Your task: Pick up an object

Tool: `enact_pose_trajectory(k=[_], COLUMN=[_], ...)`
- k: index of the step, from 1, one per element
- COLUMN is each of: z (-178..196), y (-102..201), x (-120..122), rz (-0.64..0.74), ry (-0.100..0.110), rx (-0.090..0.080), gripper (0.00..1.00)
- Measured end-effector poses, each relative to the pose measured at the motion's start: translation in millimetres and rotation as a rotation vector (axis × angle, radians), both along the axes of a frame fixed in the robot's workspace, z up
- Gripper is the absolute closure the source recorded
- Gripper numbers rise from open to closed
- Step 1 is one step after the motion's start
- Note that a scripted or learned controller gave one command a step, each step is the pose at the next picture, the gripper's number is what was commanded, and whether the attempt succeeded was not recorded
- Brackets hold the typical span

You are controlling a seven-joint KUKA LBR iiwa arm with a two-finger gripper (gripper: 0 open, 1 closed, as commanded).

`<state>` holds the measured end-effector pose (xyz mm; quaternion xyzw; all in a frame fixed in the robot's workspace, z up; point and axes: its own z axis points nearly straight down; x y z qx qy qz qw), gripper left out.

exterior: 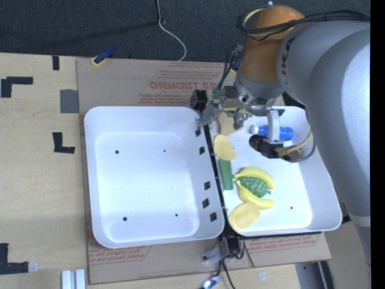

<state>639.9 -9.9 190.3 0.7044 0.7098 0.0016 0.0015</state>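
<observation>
Green and slender, a stick-shaped toy (pixel 225 174) lies in the right bin (pixel 301 218) just beside the divider (pixel 210 161) between the two bins, its long axis running along that divider, one end touching a pale yellow piece (pixel 224 147) and the other pointing toward a second yellow piece (pixel 243 215) near the bin's front edge. Just right of the divider sit a yellow banana cluster with a green knobbly toy (pixel 255 186), and a blue-and-white bottle (pixel 274 131) lies farther back. The gripper (pixel 240 114) hangs over the divider's far end, its state impossible to tell, while left of the divider the left bin (pixel 144 179) offers wide bare floor.
</observation>
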Motion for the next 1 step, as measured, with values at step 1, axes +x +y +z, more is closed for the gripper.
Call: enact_pose_trajectory(k=[1], z=[89.2], y=[64.1], x=[-13.2], rz=[0.001], ry=[-0.002], rx=[0.003], gripper=[0.00])
